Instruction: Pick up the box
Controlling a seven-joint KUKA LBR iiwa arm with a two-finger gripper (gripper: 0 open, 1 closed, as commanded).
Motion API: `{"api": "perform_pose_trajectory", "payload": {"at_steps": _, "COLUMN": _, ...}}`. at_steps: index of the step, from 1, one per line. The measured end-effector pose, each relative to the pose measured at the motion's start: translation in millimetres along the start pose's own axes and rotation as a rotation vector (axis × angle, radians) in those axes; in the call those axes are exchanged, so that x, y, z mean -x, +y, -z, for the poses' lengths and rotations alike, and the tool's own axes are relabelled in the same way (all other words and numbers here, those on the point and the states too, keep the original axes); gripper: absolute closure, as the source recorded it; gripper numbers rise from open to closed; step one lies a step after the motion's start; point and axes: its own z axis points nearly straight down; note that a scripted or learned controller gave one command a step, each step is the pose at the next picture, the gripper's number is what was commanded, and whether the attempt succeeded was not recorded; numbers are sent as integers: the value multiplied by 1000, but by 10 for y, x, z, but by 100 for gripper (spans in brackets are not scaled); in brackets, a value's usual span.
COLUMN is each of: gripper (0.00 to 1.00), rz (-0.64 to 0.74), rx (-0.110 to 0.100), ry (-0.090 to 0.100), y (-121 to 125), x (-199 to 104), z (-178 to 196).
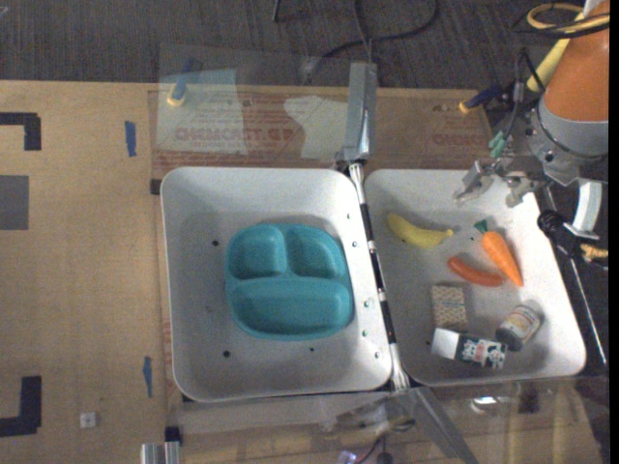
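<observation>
Camera view, slanted look down: tan counter [77,288] with black corner marks at 9 and 7 o'clock, small blue tape bits on its left half, a flattened cardboard sheet under a clear plastic panel at 12 o'clock. Dark carpeted floor [145,8] along the top, black cable [392,13] looping across it. Two white bins side by side mid-frame. Left bin [189,356] has a teal divided tray [287,280] in its centre. Right bin [387,196] has a yellow banana [419,232] at its 10 o'clock, an orange carrot [501,255] with green top at 2 o'clock, a second, redder carrot-like piece [475,272] just beside it, a small patterned packet [449,306] near centre, a small can [519,325] at 4 o'clock. The box [469,348], white and dark, lies flat at the bin's 5 o'clock, near the front wall, just left of the can. Grey arm with orange band [580,66] comes in at 2 o'clock of the frame; gripper [481,180] hangs over the right bin's far right corner, well apart from the box, nothing between the jaws; released or clenched, cannot tell.
</observation>
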Motion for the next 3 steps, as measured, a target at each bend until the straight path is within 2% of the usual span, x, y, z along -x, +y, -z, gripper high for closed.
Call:
{"api": "perform_pose_trajectory", "payload": {"at_steps": 1, "gripper": 0, "rz": 0, "rx": 1, "ry": 0, "y": -792, "x": -218, "z": -1351}}
{"api": "perform_pose_trajectory", "payload": {"at_steps": 2, "gripper": 0, "rz": -79, "rx": 11, "ry": -1, "y": -1198, "x": -170, "z": -1369}}
{"api": "perform_pose_trajectory", "payload": {"at_steps": 3, "gripper": 100, "rz": -85, "rx": 14, "ry": -5, "y": -1198, "x": -134, "z": -1273}}
